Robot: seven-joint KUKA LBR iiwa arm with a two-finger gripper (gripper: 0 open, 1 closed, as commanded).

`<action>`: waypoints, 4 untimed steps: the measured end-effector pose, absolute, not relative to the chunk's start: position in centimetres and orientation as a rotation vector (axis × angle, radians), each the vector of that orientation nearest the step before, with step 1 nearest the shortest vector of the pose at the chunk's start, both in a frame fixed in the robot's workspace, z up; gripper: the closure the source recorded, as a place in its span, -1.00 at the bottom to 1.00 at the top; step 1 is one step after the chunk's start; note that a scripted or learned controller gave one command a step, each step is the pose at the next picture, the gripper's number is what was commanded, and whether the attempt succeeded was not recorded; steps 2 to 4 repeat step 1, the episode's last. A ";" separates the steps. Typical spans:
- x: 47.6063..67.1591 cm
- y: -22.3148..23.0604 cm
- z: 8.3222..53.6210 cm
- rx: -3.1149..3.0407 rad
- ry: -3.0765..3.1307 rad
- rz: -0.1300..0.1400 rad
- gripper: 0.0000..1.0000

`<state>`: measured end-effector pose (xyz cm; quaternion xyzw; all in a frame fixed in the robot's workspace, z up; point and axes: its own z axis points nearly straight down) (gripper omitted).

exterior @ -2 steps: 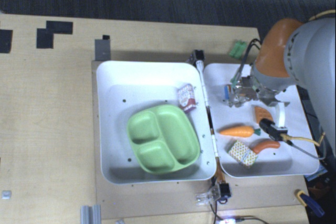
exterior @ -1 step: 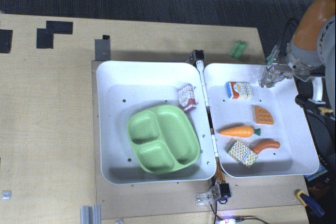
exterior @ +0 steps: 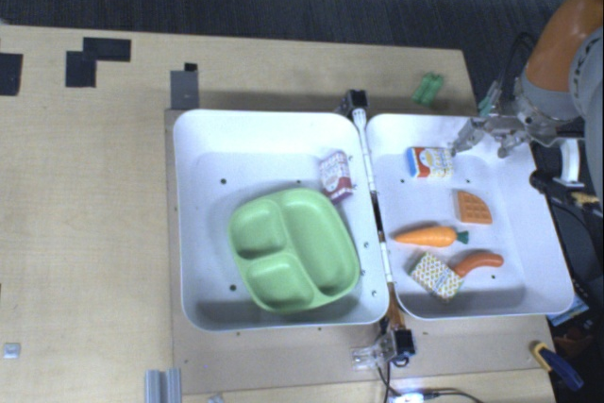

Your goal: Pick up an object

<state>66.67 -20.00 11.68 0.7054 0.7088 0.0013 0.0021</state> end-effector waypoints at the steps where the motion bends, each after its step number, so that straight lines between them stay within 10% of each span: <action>1: 64.2 -14.8 9.1 2.207 2.217 0.013 -1.00; 4: 64.2 -14.8 9.1 2.207 2.217 0.013 -1.00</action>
